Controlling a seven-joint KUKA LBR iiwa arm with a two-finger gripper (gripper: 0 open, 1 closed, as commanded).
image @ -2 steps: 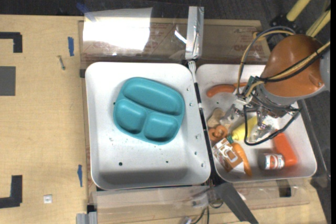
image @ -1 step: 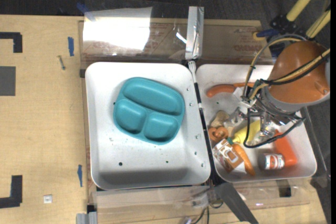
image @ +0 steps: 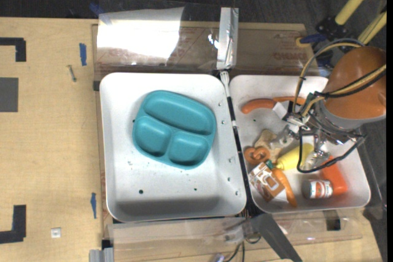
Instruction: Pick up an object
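Two bins sit side by side, and I'll work from the near edge back. Nearest me in the right bin (image: 359, 196) a small can (image: 319, 189) lies on its side against the front wall, beside an orange bottle (image: 334, 178); both look like they rolled to the low edge. Left of them a brown packet (image: 264, 180) leans on an orange carrot-like piece (image: 284, 184). The clutter is heaped in one bin, I judge, so the arm has plenty to choose from in one reach.

My gripper (image: 310, 153) hangs low over the middle of that heap, directly above a yellow fruit (image: 288, 159), which I take as the target. Cables and the wrist hide the tips, so I cannot tell whether it is released or clenched, or whether anything is caught.

Further back an orange spoon (image: 261, 105) lies near the rear wall, apart from the heap.

The left bin (image: 116, 101) holds a teal tray (image: 174, 127), lying flat, well away from the arm.
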